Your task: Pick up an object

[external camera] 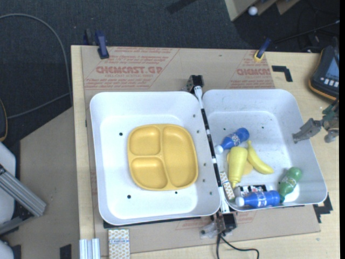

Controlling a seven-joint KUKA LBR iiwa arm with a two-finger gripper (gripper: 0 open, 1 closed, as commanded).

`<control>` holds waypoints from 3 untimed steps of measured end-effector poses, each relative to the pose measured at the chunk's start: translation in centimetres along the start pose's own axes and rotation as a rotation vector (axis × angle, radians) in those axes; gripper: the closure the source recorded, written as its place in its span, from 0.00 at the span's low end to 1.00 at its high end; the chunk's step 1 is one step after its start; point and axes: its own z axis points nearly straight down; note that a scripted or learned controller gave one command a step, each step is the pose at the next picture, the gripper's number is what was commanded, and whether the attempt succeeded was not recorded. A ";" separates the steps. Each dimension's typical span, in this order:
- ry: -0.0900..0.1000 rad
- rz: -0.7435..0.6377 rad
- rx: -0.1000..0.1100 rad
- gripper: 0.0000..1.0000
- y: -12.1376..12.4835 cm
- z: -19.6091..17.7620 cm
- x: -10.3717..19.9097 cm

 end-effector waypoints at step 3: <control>0.002 0.001 0.003 0.00 1.5 17.9 10.7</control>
